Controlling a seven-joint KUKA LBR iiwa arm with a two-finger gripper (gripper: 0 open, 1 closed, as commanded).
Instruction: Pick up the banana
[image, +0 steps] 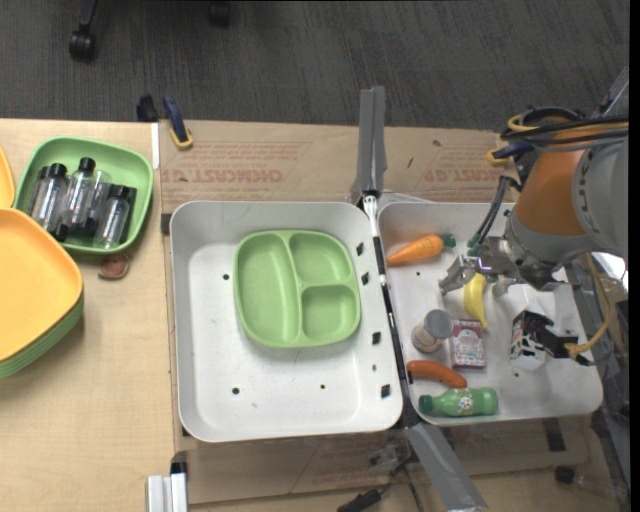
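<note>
At the near edge of the right bin (560, 405) a green bottle (458, 402) lies on its side, with a small orange-red carrot (436, 373) just behind it. Farther in sit a pink box (467, 344), a grey can (436, 326) to its left and a black-and-white cow toy (530, 336) to its right. The banana (476, 300) lies mid-bin just beyond the pink box, lengthwise front to back. The gripper (478, 271) hangs over the banana's far end, close above or touching it; whether it is spread or closed cannot be told. A larger carrot (415, 248) lies near the far wall. In the left bin (200, 390) rests a green divided plate (297, 288).
</note>
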